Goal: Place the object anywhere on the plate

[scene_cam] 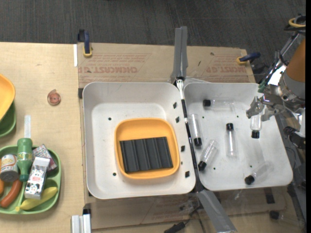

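An orange plate [146, 126] sits in the left bin [97, 130], with a dark ridged block [146, 154] lying flat on it. My gripper [258, 111] hangs over the right side of the right bin [272, 178]. It is shut on a clear tube [255, 124], which hangs down from the fingers with its black cap at the bottom. Several other clear tubes with black caps lie on the right bin's floor, one [230, 141] just left of the gripper.
More tubes lie by the divider [194, 129], in the bin's middle [208, 153], at its back [218, 102] and at its front right [256, 172]. A green tray of toy food [29, 178] and an orange bowl [5, 98] sit on the bench at far left.
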You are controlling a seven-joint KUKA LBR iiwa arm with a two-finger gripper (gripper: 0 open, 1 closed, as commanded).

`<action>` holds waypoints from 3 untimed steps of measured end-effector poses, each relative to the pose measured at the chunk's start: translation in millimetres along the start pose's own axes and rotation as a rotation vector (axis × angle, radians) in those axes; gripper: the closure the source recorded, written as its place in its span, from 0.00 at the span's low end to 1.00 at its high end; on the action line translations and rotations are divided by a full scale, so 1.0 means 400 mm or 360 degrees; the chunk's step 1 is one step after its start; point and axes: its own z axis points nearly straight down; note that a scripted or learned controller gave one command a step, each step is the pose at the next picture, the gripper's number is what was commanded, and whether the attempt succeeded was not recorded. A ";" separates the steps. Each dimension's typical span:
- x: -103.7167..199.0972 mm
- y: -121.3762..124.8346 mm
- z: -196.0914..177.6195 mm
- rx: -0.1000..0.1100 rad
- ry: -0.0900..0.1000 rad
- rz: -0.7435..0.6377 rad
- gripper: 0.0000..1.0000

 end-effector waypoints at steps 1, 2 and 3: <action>0.013 0.203 -0.116 -0.0003 -0.0004 -0.0483 1.00; -0.055 0.245 -0.178 -0.0005 -0.0005 -0.0734 1.00; -0.040 0.243 -0.381 -0.0004 -0.0005 -0.0976 1.00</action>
